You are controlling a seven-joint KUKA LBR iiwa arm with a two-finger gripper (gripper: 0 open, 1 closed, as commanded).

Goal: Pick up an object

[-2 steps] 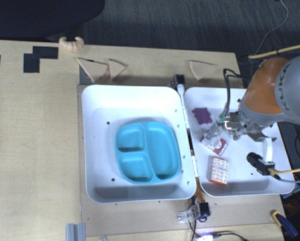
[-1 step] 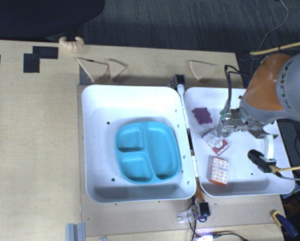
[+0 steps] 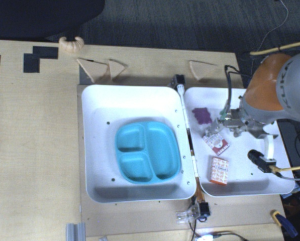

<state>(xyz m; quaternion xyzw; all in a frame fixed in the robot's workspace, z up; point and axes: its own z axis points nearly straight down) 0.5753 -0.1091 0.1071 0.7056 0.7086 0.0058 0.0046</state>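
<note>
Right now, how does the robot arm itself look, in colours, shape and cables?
The arm is thick and rounded, grey, with an orange band above the wrist. The gripper is a small metal-grey block. Thin dark cables loop along the wrist. No markings are legible on it.

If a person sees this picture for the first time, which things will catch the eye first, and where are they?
The bright blue divided tray in the middle of the left bin stands out most. Next comes the grey arm with its orange band, reaching in from the right over the right bin. Under the gripper lie a purple object, a red and white packet and a patterned box.
</note>
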